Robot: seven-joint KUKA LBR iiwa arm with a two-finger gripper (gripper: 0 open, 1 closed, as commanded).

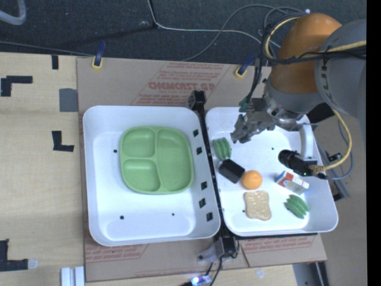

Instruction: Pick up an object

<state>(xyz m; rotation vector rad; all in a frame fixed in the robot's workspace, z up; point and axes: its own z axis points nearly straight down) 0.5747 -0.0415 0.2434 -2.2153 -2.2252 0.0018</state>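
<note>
Gripper (239, 137) above right bin (321, 219), holding nothing, finger spread unclear | orange ball (252, 180) below gripper, beside black block (231, 171) | green tray (158, 159) in left bin (101, 219)

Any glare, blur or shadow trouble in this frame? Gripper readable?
Camera view: lighting even, soft shadows under the green plate and the items in the right bin; white bin floors bright but not blown out; gripper dark and slightly soft, its fingers hard to resolve; small toys like the orange ball stay legible.
</note>
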